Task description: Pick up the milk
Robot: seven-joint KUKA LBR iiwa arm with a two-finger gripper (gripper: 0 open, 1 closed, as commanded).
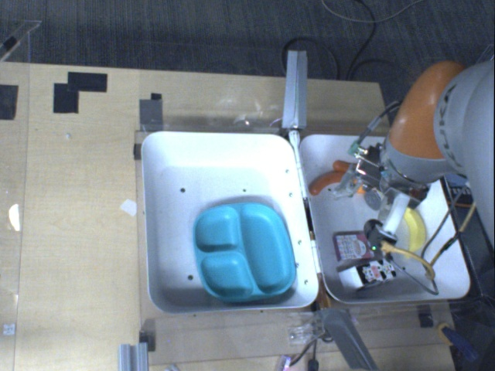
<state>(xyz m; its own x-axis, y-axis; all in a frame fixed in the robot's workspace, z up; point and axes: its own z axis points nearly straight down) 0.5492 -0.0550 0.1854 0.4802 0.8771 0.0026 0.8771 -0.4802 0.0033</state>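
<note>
On the far left we saw the pale wooden surface, with black square markings near its back edge. Next came the left bin, which held a blue divided tray lying flat in its front half. The right bin stood just beside it, the two rims touching. Near the back of that bin lay an orange, carrot-like item. Toward the front lay a small dark-red carton with a pale label, which we took for the milk, resting on the bin floor. The gripper hung low just to the right of the milk, over a small dark item we could not make out. We could not tell whether the gripper was open or closed, nor whether it touched the milk. Just beyond it lay a yellow banana, partly behind the wrist, and the grey arm reached in from the right.
</note>
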